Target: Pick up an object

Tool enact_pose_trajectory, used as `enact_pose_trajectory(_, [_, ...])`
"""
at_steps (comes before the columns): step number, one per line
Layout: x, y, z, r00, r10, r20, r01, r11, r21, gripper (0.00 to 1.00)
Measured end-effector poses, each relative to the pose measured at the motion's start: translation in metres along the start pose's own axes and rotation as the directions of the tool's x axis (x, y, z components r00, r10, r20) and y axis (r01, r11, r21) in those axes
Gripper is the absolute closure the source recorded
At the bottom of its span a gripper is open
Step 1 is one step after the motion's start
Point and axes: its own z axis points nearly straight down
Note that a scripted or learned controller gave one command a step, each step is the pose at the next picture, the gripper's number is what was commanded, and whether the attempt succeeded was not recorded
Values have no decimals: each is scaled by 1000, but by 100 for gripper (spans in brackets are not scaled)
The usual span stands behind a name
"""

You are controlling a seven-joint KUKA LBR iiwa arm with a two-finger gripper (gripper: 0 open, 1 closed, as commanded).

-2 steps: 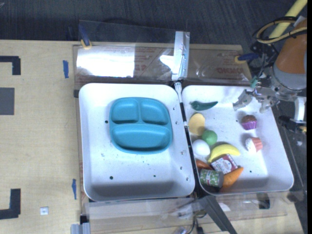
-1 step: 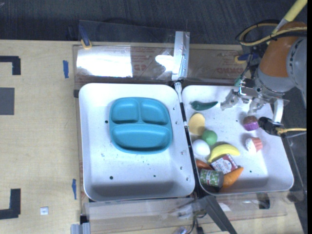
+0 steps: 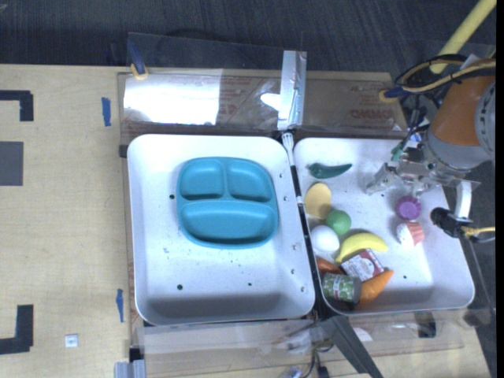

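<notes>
Camera view: my claw (image 3: 399,178) is over the back of the right bin (image 3: 453,286), fingers spread, nothing between them. Nothing picked yet; I judge this the approach step, with no target committed. Closest candidates: a small purple piece (image 3: 408,208) just in front of the claw, and a pink-and-white piece (image 3: 411,232) a bit further forward. To the claw's left, well apart, is a green pepper (image 3: 329,169). Further forward-left along the bin divider sits a cluster: yellow lemon (image 3: 318,198), green ball (image 3: 339,221), white egg (image 3: 324,239), banana (image 3: 361,245), carrot (image 3: 376,283). They look packed and touching, so a worse bet. The left bin (image 3: 153,211) holds a blue divided plate (image 3: 227,201), far off to the left and probably too wide to grip. Next move as I see it: shift slightly forward, centre over the purple piece, descend with fingers straddling it, then close. Risk: it's small and may roll away.
</notes>
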Motion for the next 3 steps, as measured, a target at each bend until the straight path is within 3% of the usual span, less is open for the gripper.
enact_pose_trajectory(2, [-14, -58, 3, 1000, 19, -10, -19, 1000, -6, 0])
enact_pose_trajectory(3, [-21, -59, -7, 1000, 27, -1, -27, 1000, -7, 100])
